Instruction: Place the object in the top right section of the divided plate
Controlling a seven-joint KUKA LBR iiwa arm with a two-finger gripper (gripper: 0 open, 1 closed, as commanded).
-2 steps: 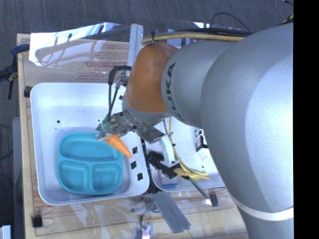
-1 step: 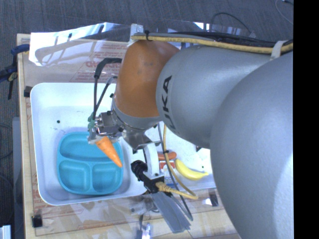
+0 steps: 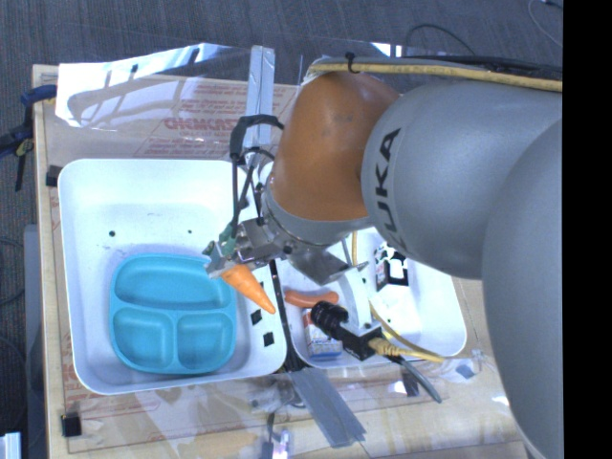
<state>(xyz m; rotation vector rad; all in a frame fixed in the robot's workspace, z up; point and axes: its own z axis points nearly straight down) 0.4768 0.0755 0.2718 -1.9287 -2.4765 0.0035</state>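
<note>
Carrot (image 3: 250, 286) pinched at its thick end in closed claw (image 3: 227, 259), hanging at blue divided plate's (image 3: 175, 314) right rim; best carried over upper right section before release

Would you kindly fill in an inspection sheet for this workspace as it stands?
Surface: two white bins on a bench.
Job's things: blue divided plate in the left bin; orange carrot at the claw, over the plate's right edge.
Clutter: a second orange piece and a small box in the right bin.
Claw: by the carrot's thick end; grip unclear.
Cables: yellow cable along the arm.
Surroundings: dark carpet.
</note>
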